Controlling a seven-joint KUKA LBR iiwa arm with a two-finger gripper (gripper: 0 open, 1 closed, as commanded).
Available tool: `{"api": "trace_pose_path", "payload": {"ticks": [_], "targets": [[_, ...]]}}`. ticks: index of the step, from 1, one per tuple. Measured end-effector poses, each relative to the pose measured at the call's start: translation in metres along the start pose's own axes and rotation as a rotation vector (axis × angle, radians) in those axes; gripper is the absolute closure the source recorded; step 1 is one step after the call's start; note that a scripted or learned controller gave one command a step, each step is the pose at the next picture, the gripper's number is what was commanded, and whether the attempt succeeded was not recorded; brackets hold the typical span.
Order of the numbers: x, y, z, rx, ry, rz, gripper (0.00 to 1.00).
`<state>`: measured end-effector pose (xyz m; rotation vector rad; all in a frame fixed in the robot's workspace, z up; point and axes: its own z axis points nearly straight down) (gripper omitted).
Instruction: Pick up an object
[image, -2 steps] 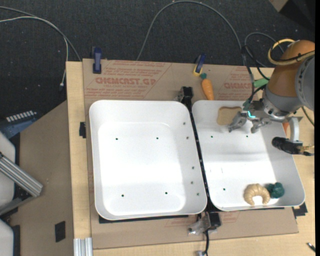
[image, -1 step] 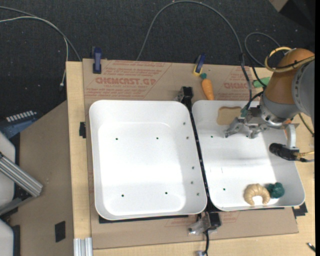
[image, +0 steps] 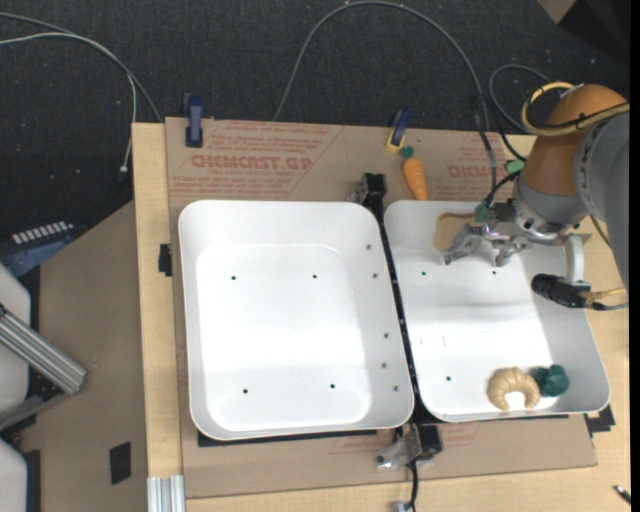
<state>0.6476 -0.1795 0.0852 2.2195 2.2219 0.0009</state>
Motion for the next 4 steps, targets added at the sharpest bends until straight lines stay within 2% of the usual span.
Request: {"api": "trace_pose_path", "payload": {"ticks": [1, 2, 3, 4], "targets": [[0.000, 0.000, -0.011, -0.001, 0.000, 0.000, 1.00], [0.000, 0.000, -0.010, 0.000, 0.000, 0.000, 0.00], [0.000, 0.001, -0.022, -0.002, 0.000, 0.000, 1.00], [0.000, 0.000, -0.021, -0.001, 0.000, 0.000, 0.00]]}}
